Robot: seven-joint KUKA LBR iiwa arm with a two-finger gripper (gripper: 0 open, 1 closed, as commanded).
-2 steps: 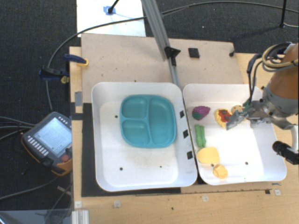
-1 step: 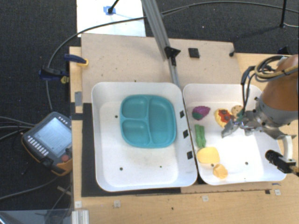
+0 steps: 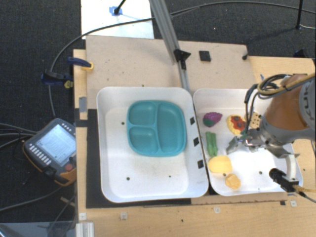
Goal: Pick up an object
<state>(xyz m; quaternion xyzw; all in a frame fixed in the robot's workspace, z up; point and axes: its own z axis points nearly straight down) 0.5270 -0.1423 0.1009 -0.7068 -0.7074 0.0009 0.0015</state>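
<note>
My gripper (image 3: 236, 143) hangs low in the right bin (image 3: 256, 181); grip state unclear. The green piece (image 3: 211, 143) lies just left, yellow lemon (image 3: 219, 164) below-left, within reach.

Wooden bench (image 3: 138, 65), two white bins (image 3: 113, 181) side by side

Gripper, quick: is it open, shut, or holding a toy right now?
Gripper: it cannot be told; it sits low in the right bin near the pizza toy, with no toy visibly in it.
</note>
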